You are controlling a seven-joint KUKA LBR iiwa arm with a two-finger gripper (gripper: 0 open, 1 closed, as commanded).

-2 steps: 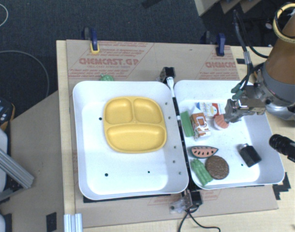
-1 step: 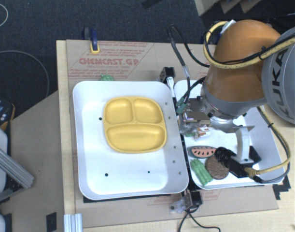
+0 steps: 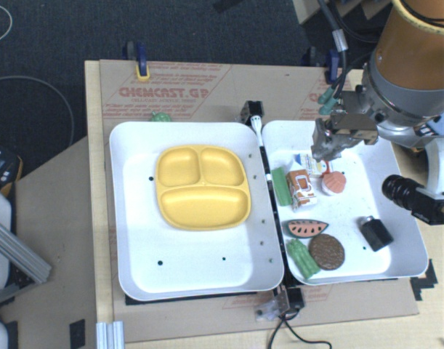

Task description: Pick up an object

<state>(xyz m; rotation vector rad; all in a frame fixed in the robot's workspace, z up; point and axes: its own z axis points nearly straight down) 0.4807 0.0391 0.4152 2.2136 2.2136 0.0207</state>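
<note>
Lying in the right bin (image 3: 396, 267), a small orange carton (image 3: 301, 188) and a red-and-white piece (image 3: 333, 182) are found just beneath the tool (image 3: 325, 151). An approach is judged under way; whether the tool stands wide or narrow cannot be told. A descent onto one piece is called for next.

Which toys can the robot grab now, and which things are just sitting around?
For the job:
tool
red-and-white carton
pink round toy
watermelon slice
brown cookie
green sticks
black block

Just lying about:
yellow plate
blue clamp
</note>
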